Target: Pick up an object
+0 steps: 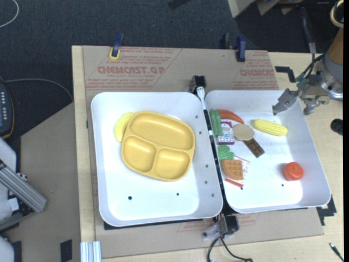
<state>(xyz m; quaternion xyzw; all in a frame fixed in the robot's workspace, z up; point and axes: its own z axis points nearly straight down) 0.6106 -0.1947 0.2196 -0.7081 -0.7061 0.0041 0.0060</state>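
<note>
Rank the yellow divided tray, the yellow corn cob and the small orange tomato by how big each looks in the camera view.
1. Yellow divided plastic tray, by far the largest.
2. Yellow toy corn cob.
3. Small round orange tomato, the smallest.

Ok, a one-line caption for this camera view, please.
Tool open above the right bin's far corner, near the toy corn; yellow divided tray in the left bin.

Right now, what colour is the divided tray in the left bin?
Yellow; the divided tray shows best in the camera view.
</note>
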